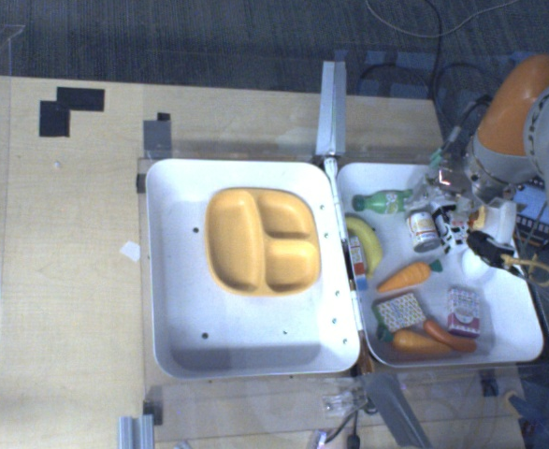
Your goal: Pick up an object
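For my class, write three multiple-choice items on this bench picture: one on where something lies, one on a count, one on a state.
1. Where is the yellow tray?
A. left bin
B. right bin
C. bench top

2. How many carrots lie in the right bin?
A. none
B. two
C. five

3. How is the green bottle?
A. standing
B. on its side
C. hanging from the gripper

Answers: 1 A, it sits in the left bin. 2 B, one carrot by the banana, another near the front wall. 3 B, it lies flat at the far wall.
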